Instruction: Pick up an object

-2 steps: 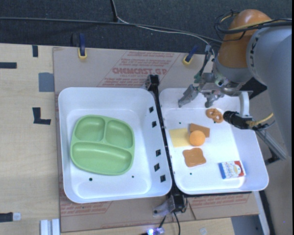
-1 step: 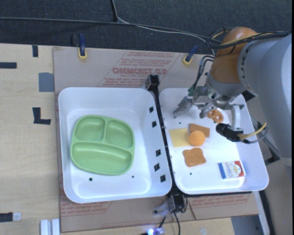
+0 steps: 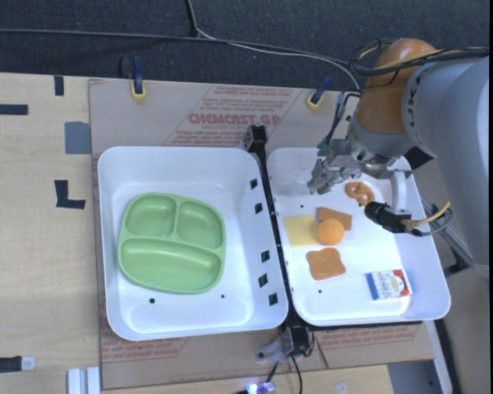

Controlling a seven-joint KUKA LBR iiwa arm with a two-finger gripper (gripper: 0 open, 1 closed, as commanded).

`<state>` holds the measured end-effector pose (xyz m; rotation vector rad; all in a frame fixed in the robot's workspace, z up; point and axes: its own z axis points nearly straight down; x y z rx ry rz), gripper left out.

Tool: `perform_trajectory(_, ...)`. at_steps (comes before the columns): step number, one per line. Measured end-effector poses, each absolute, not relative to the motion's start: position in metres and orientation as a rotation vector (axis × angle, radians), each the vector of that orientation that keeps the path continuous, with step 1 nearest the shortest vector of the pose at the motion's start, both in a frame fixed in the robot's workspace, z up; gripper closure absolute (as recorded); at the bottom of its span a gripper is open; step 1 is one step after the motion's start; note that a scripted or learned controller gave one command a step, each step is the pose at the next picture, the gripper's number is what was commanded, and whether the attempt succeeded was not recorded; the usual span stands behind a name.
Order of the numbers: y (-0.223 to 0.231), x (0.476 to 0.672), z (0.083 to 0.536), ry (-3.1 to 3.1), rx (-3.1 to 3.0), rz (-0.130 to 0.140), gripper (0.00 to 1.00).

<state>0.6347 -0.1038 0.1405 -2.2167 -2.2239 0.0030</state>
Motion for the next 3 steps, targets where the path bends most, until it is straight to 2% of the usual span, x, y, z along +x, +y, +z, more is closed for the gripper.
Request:
perform_trajectory(2, -0.106, 0.643, 0.238, -2.225, -2.221, -0.004, 1.0)
perform_trajectory(3, -0.064, 0.615, 0.229, -2.224, -2.216, 0.003, 1.0)
